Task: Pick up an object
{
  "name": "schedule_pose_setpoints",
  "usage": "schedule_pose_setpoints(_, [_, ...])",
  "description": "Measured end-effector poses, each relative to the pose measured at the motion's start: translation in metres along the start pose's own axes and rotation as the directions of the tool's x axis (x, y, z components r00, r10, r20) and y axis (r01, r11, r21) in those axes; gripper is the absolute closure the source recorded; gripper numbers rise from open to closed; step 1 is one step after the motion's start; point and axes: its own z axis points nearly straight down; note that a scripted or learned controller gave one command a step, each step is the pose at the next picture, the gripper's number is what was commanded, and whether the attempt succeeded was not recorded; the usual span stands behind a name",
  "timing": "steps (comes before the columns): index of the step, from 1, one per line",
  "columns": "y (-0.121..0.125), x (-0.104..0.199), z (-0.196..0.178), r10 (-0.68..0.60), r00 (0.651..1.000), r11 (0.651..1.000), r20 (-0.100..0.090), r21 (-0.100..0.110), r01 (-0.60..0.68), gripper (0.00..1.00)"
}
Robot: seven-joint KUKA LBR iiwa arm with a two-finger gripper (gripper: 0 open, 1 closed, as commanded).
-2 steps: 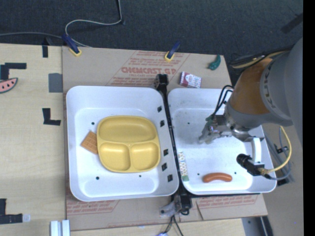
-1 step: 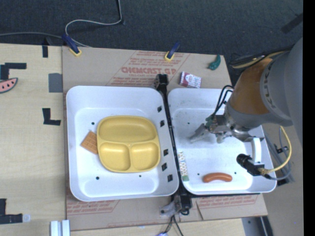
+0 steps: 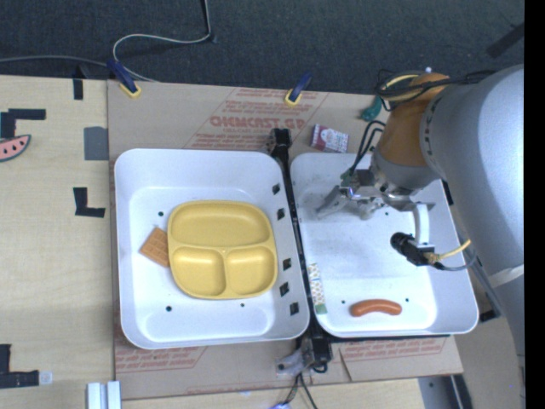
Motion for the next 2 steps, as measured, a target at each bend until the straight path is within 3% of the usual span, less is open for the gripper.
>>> schedule_pose_setpoints(1, [0.0001,-0.0008,-0.0103,-0.001,1.000,1.000,0.003,0.000,0.001,1.00])
schedule_pose_setpoints(2, [-0.0002,-0.0009,-0.0096,-0.001,1.000,1.000,0.004,0.001,0.001,0.00])
